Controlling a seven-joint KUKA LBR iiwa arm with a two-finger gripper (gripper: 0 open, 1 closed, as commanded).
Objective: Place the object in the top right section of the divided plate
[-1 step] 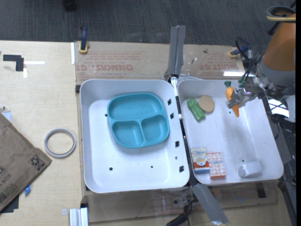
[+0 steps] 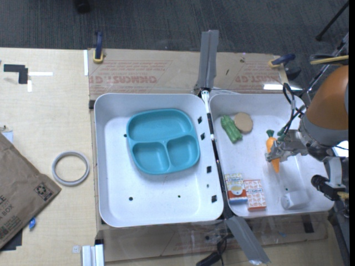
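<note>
A teal divided plate (image 2: 162, 141) lies in the left bin (image 2: 111, 193), with one long section at the top and two smaller ones below. In the right bin (image 2: 310, 204), an orange toy carrot (image 2: 270, 143) with a green top points toward the bin's front. My gripper (image 2: 275, 154) reaches in from the right and is shut on the carrot's middle; orange shows above and below the fingers. Whether the carrot is off the bin floor cannot be told.
The right bin also holds a green pickle-like piece (image 2: 231, 129), a tan round cookie (image 2: 243, 122), two small printed boxes (image 2: 245, 193) at the front left and a pale clear item (image 2: 293, 199) at the front right. A tape ring (image 2: 70, 167) lies on the bench at left.
</note>
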